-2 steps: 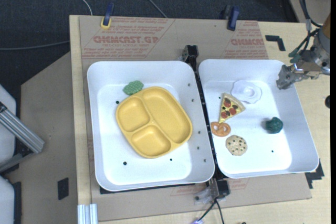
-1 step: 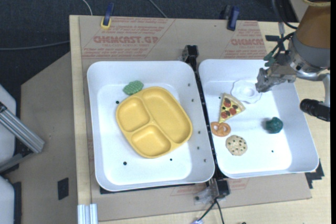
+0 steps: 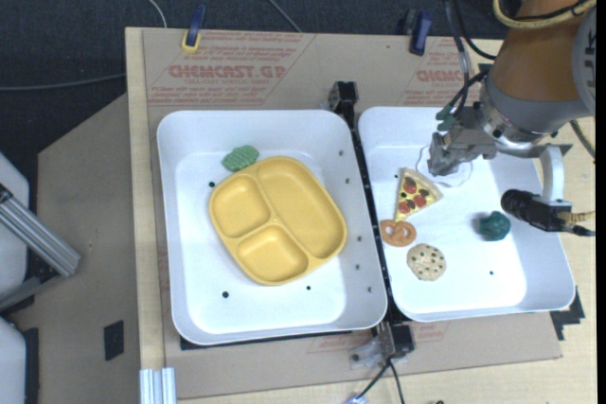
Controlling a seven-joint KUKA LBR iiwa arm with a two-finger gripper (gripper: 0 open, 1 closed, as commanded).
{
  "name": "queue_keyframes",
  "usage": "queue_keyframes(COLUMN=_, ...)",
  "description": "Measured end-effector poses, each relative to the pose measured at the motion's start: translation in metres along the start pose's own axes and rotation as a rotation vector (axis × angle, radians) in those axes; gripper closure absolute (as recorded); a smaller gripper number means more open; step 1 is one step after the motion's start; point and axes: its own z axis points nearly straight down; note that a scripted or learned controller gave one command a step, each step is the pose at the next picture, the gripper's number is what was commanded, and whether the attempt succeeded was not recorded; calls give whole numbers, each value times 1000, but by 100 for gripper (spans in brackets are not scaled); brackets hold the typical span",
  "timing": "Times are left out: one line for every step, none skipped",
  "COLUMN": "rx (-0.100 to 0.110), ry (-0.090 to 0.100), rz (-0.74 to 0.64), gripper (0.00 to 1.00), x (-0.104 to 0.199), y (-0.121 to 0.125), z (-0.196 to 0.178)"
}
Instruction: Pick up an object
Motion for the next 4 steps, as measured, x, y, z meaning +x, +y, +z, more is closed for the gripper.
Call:
queue_keyframes(rx=0, ry=0, rz=-1, gripper=100, x=45, y=-12, z=9)
queue_keyframes(rx=1, ry=0, rz=-1, gripper=100, x=92, y=-27, z=14)
queue_keyframes(rx=1, ry=1, rz=-4, gripper=100, x=144, y=-44, z=14)
queue_keyframes(rx=0, ry=-1, rz=1, gripper=0, x=141, y=-43, z=14)
